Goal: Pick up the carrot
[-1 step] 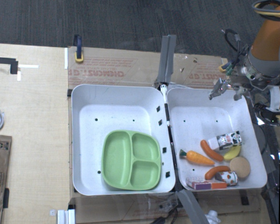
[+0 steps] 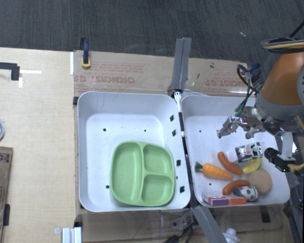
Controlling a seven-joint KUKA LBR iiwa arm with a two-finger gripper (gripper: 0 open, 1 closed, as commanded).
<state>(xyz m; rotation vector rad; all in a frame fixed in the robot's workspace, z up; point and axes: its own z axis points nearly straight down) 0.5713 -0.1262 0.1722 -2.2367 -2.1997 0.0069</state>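
Overhead, the carrot (image 2: 214, 170) lies in the right bin (image 2: 204, 117), near its 8 o'clock corner. At the carrot's 1 o'clock, well apart, the gripper (image 2: 230, 127) hangs, apparently spread open and holding nothing.

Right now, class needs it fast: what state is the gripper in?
Gripper: open, holding nothing, above the right bin, apart from the carrot.

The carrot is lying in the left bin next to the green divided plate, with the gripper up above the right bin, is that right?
Not quite. The carrot lies in the right bin, near its left wall, apart from the green divided plate, which sits alone in the left bin. The gripper is indeed over the right bin, as the camera view shows.
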